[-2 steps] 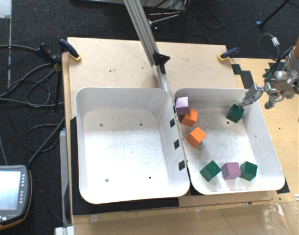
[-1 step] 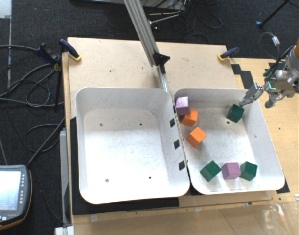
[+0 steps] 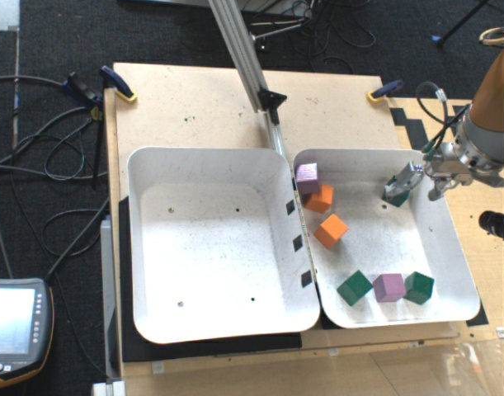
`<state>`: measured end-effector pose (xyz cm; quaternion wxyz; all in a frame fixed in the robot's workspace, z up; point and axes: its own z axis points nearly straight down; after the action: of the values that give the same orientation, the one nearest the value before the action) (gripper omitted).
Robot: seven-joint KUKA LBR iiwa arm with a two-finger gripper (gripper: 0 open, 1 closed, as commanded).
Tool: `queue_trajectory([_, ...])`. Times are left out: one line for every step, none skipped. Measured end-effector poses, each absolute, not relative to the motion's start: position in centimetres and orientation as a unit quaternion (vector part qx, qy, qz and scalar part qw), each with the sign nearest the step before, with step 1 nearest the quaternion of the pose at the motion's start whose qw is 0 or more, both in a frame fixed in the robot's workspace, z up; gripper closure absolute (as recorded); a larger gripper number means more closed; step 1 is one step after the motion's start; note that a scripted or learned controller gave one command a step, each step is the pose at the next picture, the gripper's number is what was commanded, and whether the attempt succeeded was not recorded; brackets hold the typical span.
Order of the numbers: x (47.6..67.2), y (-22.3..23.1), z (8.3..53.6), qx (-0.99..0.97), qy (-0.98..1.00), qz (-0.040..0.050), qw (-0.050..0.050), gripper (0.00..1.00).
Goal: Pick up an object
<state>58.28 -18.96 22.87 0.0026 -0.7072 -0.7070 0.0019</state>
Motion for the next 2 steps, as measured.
queue_trajectory([57.8, -19.6, 16.8, -0.708, -0.707, 0.0019, 0.003, 0.0])
queue_trajectory([57.9, -20.0, 10.5, -0.707, -0.707, 0.0016, 0.002, 0.0])
